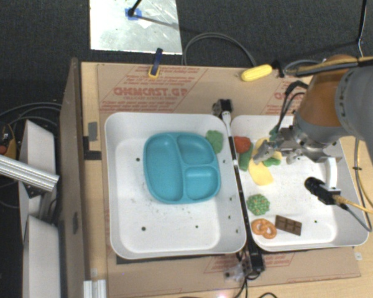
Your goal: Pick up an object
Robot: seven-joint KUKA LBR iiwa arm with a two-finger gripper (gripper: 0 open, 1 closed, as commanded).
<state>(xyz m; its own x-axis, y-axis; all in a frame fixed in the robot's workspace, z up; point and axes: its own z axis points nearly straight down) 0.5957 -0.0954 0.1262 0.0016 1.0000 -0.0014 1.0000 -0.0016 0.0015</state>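
Approach step of the pick, by the look of it — nothing lifted yet. Down in the right bin (286,194), near its upper-left corner: the gripper (270,153), low over a small green piece (273,162) and touching or nearly touching it. Too blurred there to tell whether the claw is wide or narrow, or closed on anything.

Just below and left of the green piece, a yellow lump (261,174). Toward the dividing wall, a red lump (242,144). Further down the same bin, well apart from the gripper: a green knobbly ball (258,203), then a pretzel (264,228) and a brown chocolate bar (289,226) side by side near the lower edge. In the left bin (127,185), a blue divided plate (180,166) in the middle, with another green bit (215,139) at its upper-right corner, close to the bin's right wall.

Likeliest target: the green piece, perhaps the yellow lump — crowded together, so hard to take one cleanly. Next: settle straight down astride one piece, close firmly, lift clear of the bin floor. Worth watching for a nudge into the neighbours, or a slip off rounded sides on the way up.
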